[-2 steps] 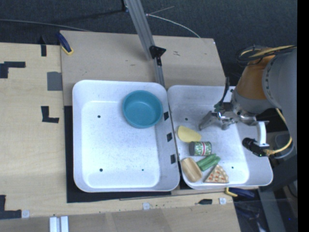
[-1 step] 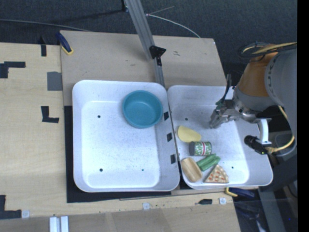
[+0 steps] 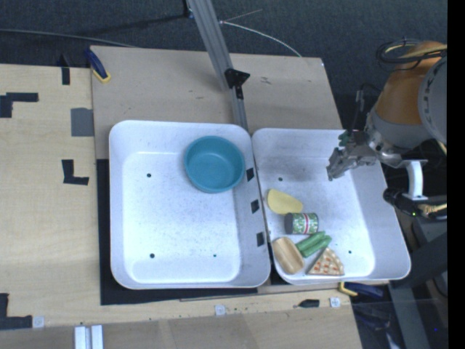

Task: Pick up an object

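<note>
Gripper (image 3: 338, 167) hovers at the right bin's (image 3: 378, 227) upper-right rim, jaw state unreadable, toys (image 3: 305, 238) clustered lower left, open floor between.

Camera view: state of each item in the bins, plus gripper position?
blue bowl: upright, mouth up, in the left bin, near its back right corner
yellow piece: lying flat in the right bin
can: on its side
green vegetable: lying flat, tilted
bread roll: lying flat at the front left
pizza slice: lying flat near the front wall
gripper: over the right bin's back, apart from the items
</note>
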You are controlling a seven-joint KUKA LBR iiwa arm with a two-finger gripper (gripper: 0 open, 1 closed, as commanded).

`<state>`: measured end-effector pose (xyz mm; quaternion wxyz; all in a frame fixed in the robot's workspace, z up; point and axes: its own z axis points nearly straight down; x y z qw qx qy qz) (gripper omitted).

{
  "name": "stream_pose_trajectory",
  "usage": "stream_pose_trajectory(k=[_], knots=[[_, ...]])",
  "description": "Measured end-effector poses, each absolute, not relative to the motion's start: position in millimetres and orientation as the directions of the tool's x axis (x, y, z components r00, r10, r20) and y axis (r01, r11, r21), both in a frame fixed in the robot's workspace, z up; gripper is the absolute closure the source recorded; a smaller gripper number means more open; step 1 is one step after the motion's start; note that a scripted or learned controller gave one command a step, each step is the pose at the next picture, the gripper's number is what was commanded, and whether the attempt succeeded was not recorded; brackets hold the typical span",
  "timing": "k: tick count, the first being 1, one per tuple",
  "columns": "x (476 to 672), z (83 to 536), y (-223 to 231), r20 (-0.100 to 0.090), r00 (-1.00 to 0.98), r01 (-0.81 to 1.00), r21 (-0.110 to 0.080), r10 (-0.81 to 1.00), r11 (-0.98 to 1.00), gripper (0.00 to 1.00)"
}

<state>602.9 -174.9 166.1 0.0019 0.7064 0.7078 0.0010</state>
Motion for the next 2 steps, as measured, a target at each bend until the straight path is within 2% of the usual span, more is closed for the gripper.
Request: stream_pose_trajectory(k=[1,2], knots=[[608.7,223,-183,-0.002,-0.002,1.0,0.004,1.0,0.002,1.0],[608.5,205,-183,-0.002,-0.001,1.0,-0.003,1.0,0.001,1.0]])
